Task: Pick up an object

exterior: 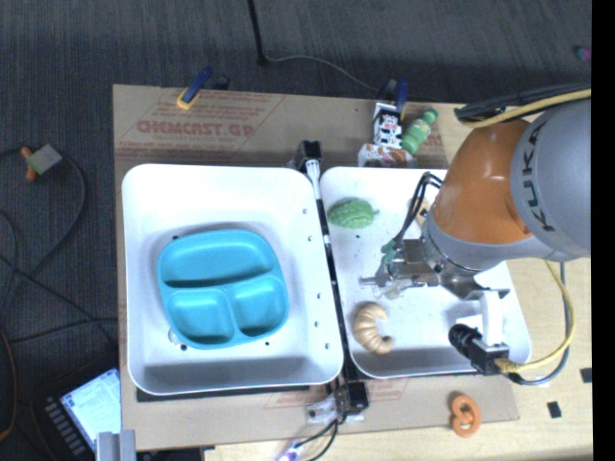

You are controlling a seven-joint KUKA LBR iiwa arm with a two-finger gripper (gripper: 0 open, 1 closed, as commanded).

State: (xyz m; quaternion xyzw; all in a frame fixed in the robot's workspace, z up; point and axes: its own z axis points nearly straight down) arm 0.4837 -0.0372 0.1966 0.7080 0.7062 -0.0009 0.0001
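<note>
Wrist housing of the arm (509,195) overhangs the right bin (519,344). Gripper (389,277) state cannot be determined. Approach step, by judgement: croissant (372,327) lies just beside; green toy (352,212) near. Next move requires centring over one object.

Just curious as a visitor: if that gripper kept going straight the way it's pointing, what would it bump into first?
The gripper seems to point down into the right bin, so it would likely meet bare white floor first, between the green leafy toy and the croissant. Depth is hard to judge.
</note>
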